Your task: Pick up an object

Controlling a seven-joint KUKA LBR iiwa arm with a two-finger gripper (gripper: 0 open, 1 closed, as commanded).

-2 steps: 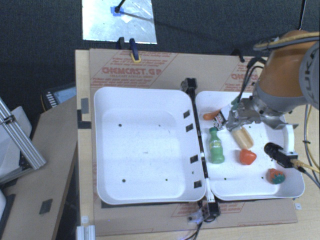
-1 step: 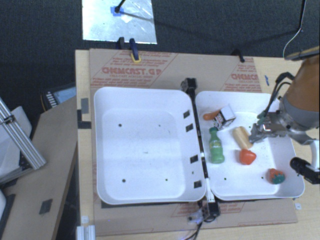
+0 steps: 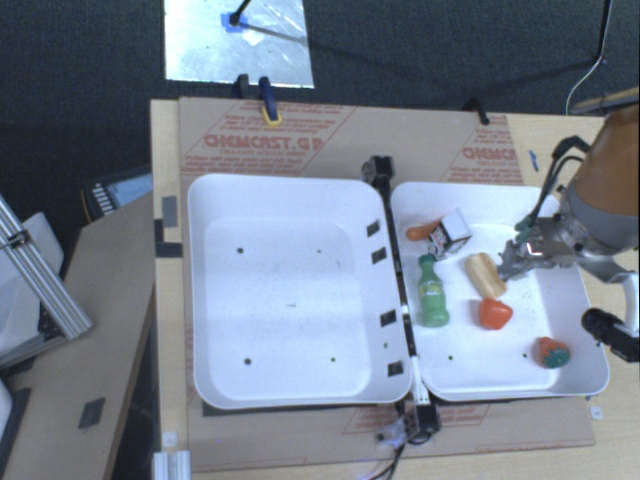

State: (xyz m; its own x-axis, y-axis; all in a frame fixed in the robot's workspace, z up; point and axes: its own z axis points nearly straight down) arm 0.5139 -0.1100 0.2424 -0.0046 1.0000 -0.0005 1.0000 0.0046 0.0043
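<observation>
At three o'clock in the right bin (image 3: 575, 378), the tool (image 3: 517, 261) hangs just beside the tan bread-shaped piece (image 3: 486, 275), how far open I cannot tell; a descent from there could clip the piece's edge and nudge it toward the red piece (image 3: 495, 314) at six o'clock. I count two bins, one green bottle (image 3: 432, 294), one orange carrot-like piece (image 3: 424, 231), one small white box (image 3: 453, 231), one tan piece, one red piece and one red-and-green piece (image 3: 551, 352), with the left bin (image 3: 215, 208) beside them on the worktop (image 3: 330, 133).

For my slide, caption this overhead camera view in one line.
Arm's gripper hovers beside a tan bread-like piece in the right bin, among a green bottle and other toys.
</observation>
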